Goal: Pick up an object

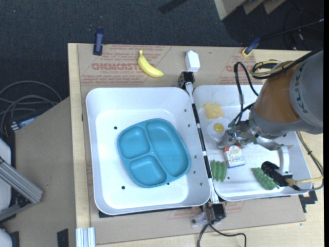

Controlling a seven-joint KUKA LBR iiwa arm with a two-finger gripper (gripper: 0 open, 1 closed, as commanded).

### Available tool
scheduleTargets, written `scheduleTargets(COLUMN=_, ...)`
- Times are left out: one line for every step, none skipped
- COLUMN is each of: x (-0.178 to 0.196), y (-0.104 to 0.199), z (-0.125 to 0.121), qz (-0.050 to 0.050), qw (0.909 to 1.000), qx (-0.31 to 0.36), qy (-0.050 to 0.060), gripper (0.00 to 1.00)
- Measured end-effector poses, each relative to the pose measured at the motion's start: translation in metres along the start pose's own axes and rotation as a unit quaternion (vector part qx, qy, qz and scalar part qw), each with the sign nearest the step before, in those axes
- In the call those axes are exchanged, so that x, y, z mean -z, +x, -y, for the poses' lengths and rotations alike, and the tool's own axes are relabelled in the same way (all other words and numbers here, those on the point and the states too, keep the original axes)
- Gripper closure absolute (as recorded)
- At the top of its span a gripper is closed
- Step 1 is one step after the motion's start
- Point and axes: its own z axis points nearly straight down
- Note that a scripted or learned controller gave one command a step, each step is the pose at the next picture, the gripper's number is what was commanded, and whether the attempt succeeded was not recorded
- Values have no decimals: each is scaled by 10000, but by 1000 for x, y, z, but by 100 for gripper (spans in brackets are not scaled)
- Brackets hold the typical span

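From where I stand, the arm (288, 102) leans in over the right bin (295, 189), its gripper (234, 137) low above a small white carton with a red and blue label (235, 156), which lies flat on the bin floor near the middle. I cannot tell how far the jaws stand apart; the wrist hides them, and nothing shows between them. Around the carton lie a pale yellow block (213, 110), a small yellow piece (219, 128), a green pod-like toy (219, 170) and another green one (263, 178) near the front wall. The left bin (103, 189) holds a blue divided plate (152, 152); a banana (149, 66) rests on the worktop (82, 138) beyond it. The carton looks light and stiff, perhaps a little slick, so I would take it across its narrower sides, squarely, lest it skid or tip.
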Motion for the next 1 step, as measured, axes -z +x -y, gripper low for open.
scheduleTargets(x=128, y=58, z=5, qz=-1, qw=10000, qx=14, qy=-11, gripper=100)
